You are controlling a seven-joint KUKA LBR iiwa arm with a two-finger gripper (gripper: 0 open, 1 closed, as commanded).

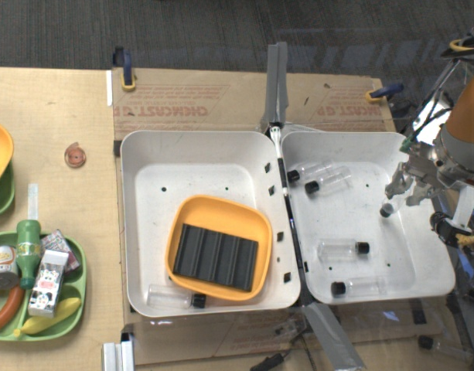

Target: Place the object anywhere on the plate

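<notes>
The gripper [397, 194] hangs over the right bin's [422, 280] right edge, fingers narrowly spread with nothing between them. A clear vial [323, 180] lies toward the bin's far-left corner, well apart from them. The orange plate [184, 221] sits in the left bin [144, 168].

The orange plate [219, 247] lies in the left bin [144, 207], and a black ridged block [217, 257] rests flat on it. Just beside the plate's near edge a clear vial with a black cap [175, 297] lies on the bin floor. Right of the plate, in the right bin [422, 269], three more clear vials [322, 180] lie apart. The gripper [403, 192] hovers over that bin's right side, far from the plate. Left of the plate, a green tray of toy food [35, 292] sits on the counter [59, 114].
</notes>
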